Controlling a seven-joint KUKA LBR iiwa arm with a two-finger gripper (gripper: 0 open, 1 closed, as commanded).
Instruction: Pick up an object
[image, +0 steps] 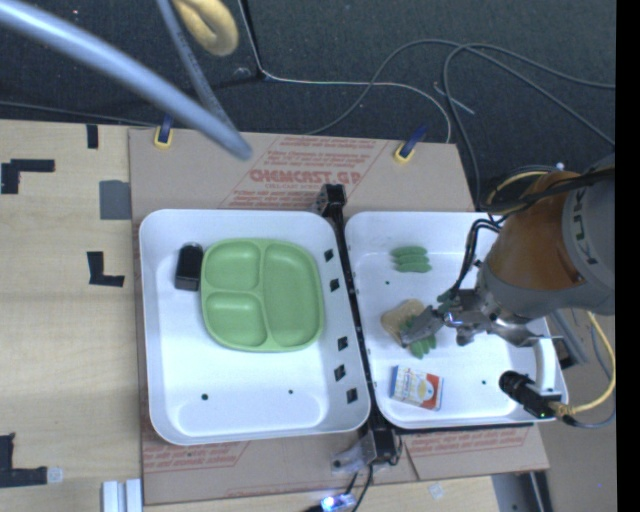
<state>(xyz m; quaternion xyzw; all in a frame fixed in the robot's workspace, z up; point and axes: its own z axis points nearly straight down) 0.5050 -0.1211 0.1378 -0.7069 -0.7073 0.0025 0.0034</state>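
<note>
From my remote seat, going left to right: the left bin (165, 330) holds a green divided plate (263, 295) with a small black block (188, 267) touching its left edge. The right bin (455, 405) has a green pea pod (410, 260) near the top, a tan lumpy thing (402, 318) in the middle with a small green piece (422, 347) just beside it, and a little white carton (415, 387) with red and blue print lying flat lower down. The pincer (432, 325) sits low, right against the tan thing and the green piece. Honestly I can't tell if it's spread or clamped, too dark and blurry there. The arm (545, 260) comes in from the right. Both bins rest on a cardboard sheet (300, 170) over a wooden bench (60, 330), with cables (440, 70) on dark floor behind.
</note>
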